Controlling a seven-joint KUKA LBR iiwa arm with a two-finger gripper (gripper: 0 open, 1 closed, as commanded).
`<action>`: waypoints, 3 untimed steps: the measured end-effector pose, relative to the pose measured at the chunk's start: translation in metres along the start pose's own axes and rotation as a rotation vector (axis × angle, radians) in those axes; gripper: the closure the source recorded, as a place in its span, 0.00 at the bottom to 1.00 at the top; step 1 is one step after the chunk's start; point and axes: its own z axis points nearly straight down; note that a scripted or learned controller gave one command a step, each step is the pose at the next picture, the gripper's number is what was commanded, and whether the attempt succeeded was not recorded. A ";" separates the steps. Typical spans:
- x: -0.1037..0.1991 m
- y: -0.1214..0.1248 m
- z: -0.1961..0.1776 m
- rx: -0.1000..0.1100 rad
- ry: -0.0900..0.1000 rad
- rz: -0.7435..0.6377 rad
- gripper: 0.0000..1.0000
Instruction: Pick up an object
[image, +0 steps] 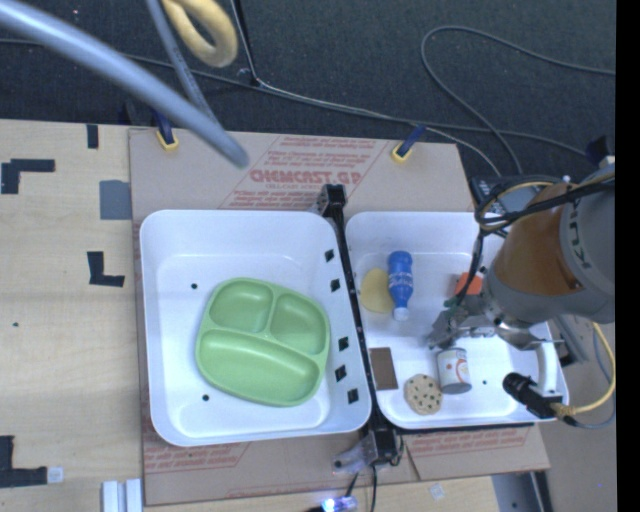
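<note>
The small can (454, 369), white with a red band, looks the nearest candidate for the pick, standing upright in the right bin (420, 246) directly under the gripper (447, 333). Taking that can as the landmark: the largest thing, the green divided plate (264, 341), lies well to its left in the left bin (165, 330). The arm (545, 262) looms to the can's upper right, its wrist bending down toward it. The blue bottle (400, 281) lies up and to the left of the can, with a pale yellow round piece (375, 290) touching the bottle's left side. A brown flat block (381, 368) sits left of the can, and a chocolate-chip cookie (423, 394) lies just beside it at lower left.

I cannot tell how wide the claw stands, nor whether it has anything.

The can is probably light, stiff and smooth-sided, so somewhat slippery; a grip across its round wall at mid-height seems best.
</note>
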 end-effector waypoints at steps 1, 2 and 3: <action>0.004 0.008 -0.060 -0.005 -0.001 0.000 1.00; 0.003 0.007 -0.102 -0.004 -0.001 0.001 1.00; 0.007 0.007 -0.146 -0.004 -0.001 0.000 1.00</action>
